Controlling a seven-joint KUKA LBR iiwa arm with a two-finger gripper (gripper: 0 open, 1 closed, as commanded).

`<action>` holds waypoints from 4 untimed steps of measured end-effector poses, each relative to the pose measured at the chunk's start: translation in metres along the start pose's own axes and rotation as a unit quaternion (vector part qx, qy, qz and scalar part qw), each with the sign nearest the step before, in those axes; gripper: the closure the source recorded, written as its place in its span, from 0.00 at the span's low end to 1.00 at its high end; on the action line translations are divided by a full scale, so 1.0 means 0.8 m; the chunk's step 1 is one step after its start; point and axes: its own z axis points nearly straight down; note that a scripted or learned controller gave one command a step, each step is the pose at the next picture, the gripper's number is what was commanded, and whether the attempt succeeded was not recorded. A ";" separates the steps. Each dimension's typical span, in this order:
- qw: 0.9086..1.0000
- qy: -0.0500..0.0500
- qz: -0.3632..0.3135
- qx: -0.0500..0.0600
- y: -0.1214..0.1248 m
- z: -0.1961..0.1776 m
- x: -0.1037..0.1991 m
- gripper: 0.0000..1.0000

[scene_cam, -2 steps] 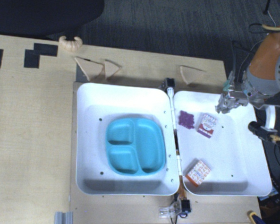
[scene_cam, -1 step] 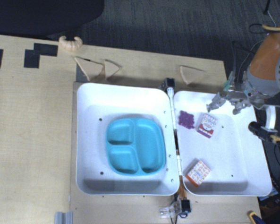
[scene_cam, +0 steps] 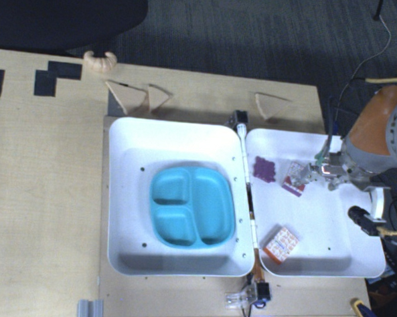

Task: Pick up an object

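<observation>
Clear packet (scene_cam: 295,178) blurred by gripper (scene_cam: 316,170)

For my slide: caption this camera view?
Gripper hovers at a small packet in the right bin; blue tray fills the left bin.

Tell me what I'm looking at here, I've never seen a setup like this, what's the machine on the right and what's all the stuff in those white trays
This is one picture from a camera fixed above a wooden bench, looking down at a slant. The grey and orange shape at the right is a robot arm reaching in. Its grasping tool is low over the right bin; the picture is too blurred to show whether it grips anything. Two shallow white bins sit side by side. The left bin holds a blue divided tray. The right bin holds a small purple object, a clear packet with red just beside the tool, and a small patterned box nearer the front. The arm's job is to pick one thing up.
</observation>
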 end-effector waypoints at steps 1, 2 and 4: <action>1.000 0.001 -0.003 -0.002 0.003 -0.015 0.002 1.00; 1.000 0.001 -0.001 0.001 0.068 -0.136 0.041 1.00; 1.000 0.003 -0.001 0.004 -0.011 -0.208 0.071 1.00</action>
